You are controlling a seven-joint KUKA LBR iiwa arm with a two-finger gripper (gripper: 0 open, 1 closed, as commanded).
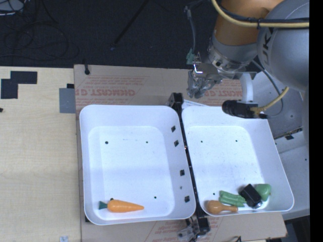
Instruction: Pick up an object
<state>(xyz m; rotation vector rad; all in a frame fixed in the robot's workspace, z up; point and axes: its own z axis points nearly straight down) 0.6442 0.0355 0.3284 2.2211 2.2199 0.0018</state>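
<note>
The carrot [123, 205], an orange toy with a green stub at its blunt end, lies on its side in the left bin [93, 117], far from my gripper [201, 87] and down toward the near edge, tip pointing toward the divider. I cannot make out the gripper's fingers; they are small and dark against the cardboard, so whether they are apart or together I cannot tell, and I see nothing between them. The arm [262, 24] is cut off at the top and right of my view, its orange band above the wrist only partly visible. The gripper hangs beyond the far rim of the right bin [282, 175], close to the seam between the bins. Well below it, in that bin's near corner, a green bean pod [232, 198], a tan pear-shaped piece [221, 207], a black block [251, 194] and a green lump [263, 189] sit bunched together; the block overlaps the lump, hiding part of it.
</note>
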